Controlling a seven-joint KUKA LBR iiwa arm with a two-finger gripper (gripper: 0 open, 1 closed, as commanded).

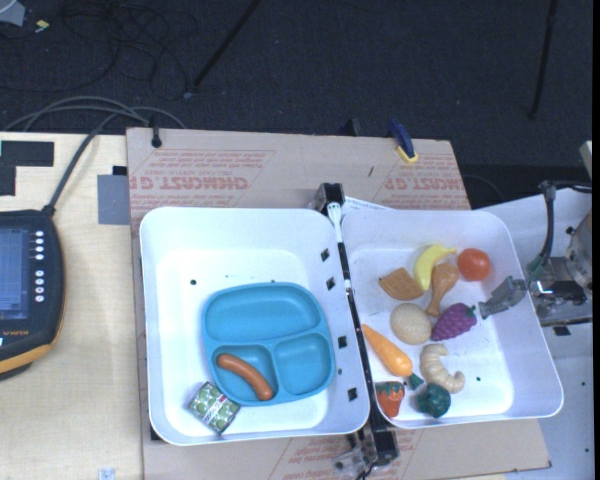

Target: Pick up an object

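In the camera view, the end effector (504,295) hangs at the right bin's (525,393) edge, just beside the purple grapes (454,321), low enough for a grab; whether it is released or clenched, I cannot tell. Toy foods crowd the bin, so the approach must be narrow; the left bin (170,268) holds 1 blue tray (270,313) with a sausage (246,375).

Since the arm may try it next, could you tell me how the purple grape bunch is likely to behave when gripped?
The purple grape bunch looks like moulded toy plastic, so probably stiff and light. Its bumpy, tapered shape may slip between fingers, and a nudge could push it against the egg beside it.
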